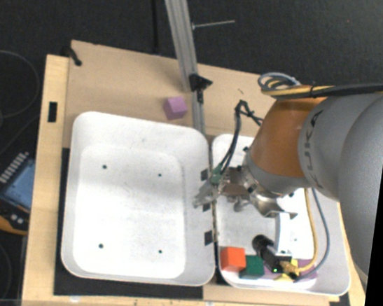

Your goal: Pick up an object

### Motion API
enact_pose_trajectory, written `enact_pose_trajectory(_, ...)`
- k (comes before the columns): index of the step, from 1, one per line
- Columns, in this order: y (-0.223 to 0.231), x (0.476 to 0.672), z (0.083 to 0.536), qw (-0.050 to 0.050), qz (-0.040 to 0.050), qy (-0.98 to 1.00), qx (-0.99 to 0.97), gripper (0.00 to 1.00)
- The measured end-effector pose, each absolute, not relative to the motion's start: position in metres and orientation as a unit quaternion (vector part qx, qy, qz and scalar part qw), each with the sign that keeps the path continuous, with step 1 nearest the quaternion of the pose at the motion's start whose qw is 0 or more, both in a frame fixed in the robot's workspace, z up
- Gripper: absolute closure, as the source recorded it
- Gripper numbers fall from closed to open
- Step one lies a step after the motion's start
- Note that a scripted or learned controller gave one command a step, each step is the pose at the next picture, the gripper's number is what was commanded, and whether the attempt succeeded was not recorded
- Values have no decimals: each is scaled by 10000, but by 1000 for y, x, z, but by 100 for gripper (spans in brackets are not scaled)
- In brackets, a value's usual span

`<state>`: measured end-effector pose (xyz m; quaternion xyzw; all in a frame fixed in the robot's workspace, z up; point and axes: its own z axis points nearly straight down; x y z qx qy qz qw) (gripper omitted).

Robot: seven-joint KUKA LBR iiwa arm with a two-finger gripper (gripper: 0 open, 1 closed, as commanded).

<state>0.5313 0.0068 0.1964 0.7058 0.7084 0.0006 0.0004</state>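
We see the gripper (207, 193) hanging over the left edge of the right bin (325, 282), close to the wall it shares with the left bin (136, 197); the grey arm with its orange band reaches across from the right and covers much of that bin's floor; whether the gripper is open or closed we cannot tell, since the wrist hides the tips from above, and nothing shows between them.

The likely things to pick lie at the near edge of the right bin: an orange block (233, 257) and a green block (254, 266), touching or nearly so, pressed toward the rim; we judge that this crowding leaves little room around either one, so the orange block, with its left side free, looks the easier target. A purple cube (175, 107) sits on the bare worktop (116, 82) beyond the bins, well apart from the gripper and probably out of play.

The gripper stands short of the blocks, further back in the bin; we take the pick as not yet made.
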Motion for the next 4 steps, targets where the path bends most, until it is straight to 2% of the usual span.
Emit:
enact_pose_trajectory(1,92,525,196,-14,9,7105,7037,0)
enact_pose_trajectory(2,34,595,197,27,6,7059,7083,0)
enact_pose_trajectory(3,36,593,208,11,-5,7109,7033,100)
enact_pose_trajectory(4,96,530,196,-23,-11,7095,7047,100)
